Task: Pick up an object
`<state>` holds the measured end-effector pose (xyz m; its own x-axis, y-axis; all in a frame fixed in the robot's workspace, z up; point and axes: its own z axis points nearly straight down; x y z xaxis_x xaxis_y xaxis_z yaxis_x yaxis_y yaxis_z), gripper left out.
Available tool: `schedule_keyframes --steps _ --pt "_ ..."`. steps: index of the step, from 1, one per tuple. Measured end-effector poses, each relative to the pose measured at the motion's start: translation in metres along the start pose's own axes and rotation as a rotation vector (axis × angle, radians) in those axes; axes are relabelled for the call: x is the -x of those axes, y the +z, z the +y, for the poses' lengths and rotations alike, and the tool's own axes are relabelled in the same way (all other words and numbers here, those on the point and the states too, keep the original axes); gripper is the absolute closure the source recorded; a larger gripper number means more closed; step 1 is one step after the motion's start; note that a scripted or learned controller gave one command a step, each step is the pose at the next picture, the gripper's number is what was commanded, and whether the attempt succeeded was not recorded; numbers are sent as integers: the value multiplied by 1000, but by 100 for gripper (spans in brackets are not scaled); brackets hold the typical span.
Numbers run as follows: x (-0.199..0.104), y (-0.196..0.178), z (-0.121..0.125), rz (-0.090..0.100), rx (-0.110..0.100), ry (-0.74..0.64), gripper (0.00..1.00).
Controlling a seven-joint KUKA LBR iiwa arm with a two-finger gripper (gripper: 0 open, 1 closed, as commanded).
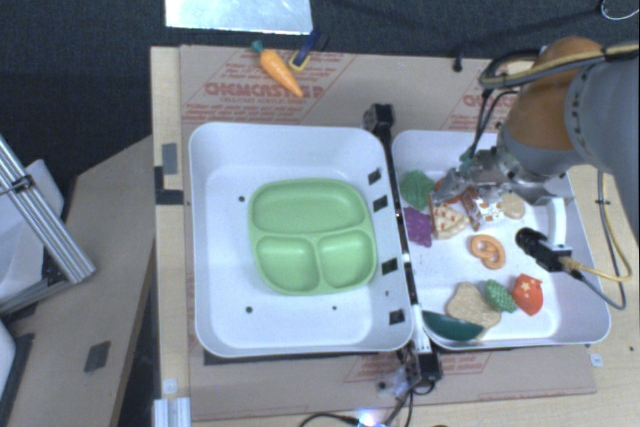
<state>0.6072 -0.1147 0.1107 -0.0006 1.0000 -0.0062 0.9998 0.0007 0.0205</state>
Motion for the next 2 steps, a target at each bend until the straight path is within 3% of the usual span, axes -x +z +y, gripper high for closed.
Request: schedule_keyframes --steps 1,2 --pt "4 -12 3 -10 12 2 100" --pt "1 -60 13 6 -14 -5 100"
